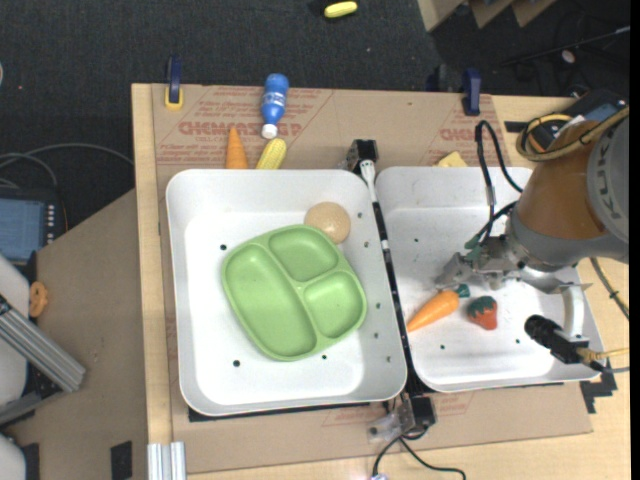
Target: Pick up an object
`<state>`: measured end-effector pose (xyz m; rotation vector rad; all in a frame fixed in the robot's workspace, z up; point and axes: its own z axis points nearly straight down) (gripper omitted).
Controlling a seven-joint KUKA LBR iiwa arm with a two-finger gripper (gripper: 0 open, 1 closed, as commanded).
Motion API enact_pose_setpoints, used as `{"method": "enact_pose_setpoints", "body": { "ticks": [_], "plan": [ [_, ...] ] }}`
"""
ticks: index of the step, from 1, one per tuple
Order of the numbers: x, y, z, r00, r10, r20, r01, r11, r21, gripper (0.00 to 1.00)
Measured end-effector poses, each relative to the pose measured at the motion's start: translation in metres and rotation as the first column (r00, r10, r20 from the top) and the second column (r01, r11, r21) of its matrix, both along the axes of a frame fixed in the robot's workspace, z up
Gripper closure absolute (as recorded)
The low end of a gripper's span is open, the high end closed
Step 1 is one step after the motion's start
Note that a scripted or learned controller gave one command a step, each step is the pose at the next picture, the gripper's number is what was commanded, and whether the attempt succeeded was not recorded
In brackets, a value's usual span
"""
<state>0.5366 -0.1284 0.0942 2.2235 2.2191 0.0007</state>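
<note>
Two shallow white bins of smooth plastic with rounded corners are seen side by side on a cardboard-covered bench (150,268). The left bin (200,228) holds a glossy green plate (293,290) — a rounded tray moulded into three compartments — and a pale, smooth, egg-like ball (328,221) that lies touching the plate's far edge. Right of the green plate, in the right bin (420,208), a toy carrot (434,309) is found: a tapered orange cone with a small green tuft, lying at a slant near the bin's left wall. Just right of the carrot, farther from the green plate, a small red strawberry-like toy (485,313) with a green cap is seen. The gripper (478,268) is lowered into the right bin just above these two toys, at the end of the grey arm (610,193) with its broad orange band; its fingers are hidden in a tangle of dark metal and cable, and whether they are spread or closed cannot be told. Beyond the left bin, above the green plate, a blue-and-white bottle (273,104), an orange cone (235,149) and a yellow piece (271,153) rest on the bench. A yellow object (341,10) lies on the dark floor farther off — its shape is too small to make out.
</note>
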Motion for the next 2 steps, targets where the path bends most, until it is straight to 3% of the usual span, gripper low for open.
{"method": "enact_pose_setpoints", "body": {
  "ticks": [1, 2],
  "plan": [
    [0.0, 0.0, 0.0, 1.0, 0.0, 0.0, 0.0, 1.0, 0.0, 0.0],
    [0.076, -0.013, 0.08, 1.0, 0.005, 0.015, -0.005, 1.0, -0.005, 0.0]
  ]
}}
